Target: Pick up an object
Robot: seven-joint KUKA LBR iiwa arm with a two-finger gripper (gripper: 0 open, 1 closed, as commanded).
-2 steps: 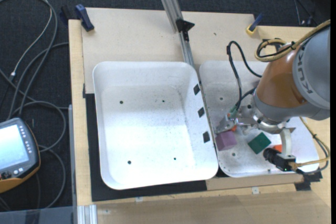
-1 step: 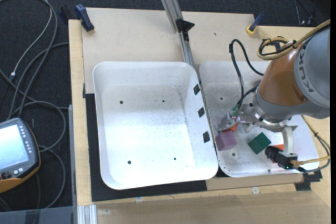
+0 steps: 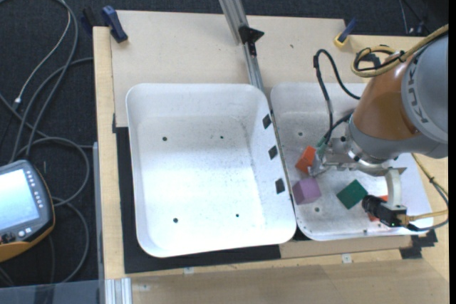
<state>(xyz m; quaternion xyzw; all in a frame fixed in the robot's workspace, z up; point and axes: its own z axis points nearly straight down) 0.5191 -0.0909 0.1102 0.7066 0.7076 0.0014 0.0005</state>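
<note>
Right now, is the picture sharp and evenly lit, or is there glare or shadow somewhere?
In the camera view, focus is sharp enough overall; the left bin is very bright, nearly washed out on its floor; the arm shades part of the right bin; the purple block and green block stay clear.

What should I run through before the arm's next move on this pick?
1. Gripper sits over the right bin, close to the objects: ok.
2. Orange block is right beside the gripper, a likely target: ok.
3. Something held between the fingers: cannot tell, the arm hides them.
4. Purple cube lies apart from the orange block: ok.
5. Green block lies free near the arm: ok.
6. Black cable loops over the right bin near the wrist, a possible snag: not ok.
</note>
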